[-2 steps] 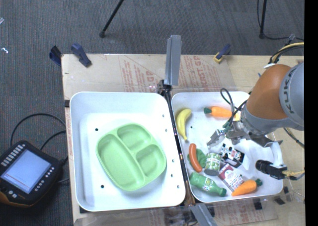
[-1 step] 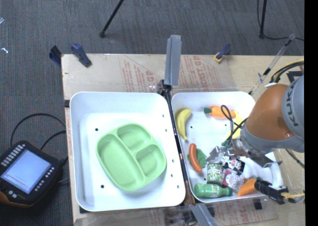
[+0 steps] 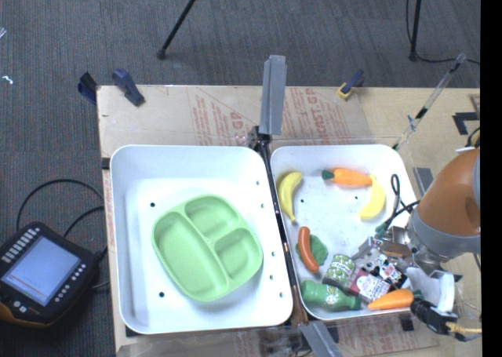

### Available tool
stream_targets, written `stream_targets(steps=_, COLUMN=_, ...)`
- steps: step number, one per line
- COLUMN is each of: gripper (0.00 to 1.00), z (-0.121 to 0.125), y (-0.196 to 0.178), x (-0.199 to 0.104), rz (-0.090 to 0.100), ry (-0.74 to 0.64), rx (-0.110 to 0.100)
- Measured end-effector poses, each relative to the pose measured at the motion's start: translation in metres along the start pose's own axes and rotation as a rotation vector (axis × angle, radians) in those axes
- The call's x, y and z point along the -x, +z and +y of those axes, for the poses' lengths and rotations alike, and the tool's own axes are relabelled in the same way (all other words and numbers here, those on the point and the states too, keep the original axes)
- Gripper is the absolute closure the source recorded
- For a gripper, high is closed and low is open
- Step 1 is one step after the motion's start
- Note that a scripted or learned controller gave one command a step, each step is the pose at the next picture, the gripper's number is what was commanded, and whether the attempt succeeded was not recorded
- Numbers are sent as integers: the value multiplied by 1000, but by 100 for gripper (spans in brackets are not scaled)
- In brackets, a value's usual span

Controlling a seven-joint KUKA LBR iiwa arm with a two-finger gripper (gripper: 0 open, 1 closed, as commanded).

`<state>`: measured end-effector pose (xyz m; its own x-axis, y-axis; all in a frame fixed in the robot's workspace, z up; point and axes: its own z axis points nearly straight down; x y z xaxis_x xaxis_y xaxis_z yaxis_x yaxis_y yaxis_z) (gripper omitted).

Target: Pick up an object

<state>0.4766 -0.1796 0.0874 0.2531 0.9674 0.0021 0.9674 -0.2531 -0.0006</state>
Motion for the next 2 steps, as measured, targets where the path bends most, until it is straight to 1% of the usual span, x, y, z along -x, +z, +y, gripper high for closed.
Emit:
stream_targets(steps=1, gripper=100, z=1, y=-10, x=0, rz=3, ry=5, rx=2)
stream_targets(steps=2, gripper=100, z=24, y=-107, x=-43, rz=-1, ry=-137, rx=-6)
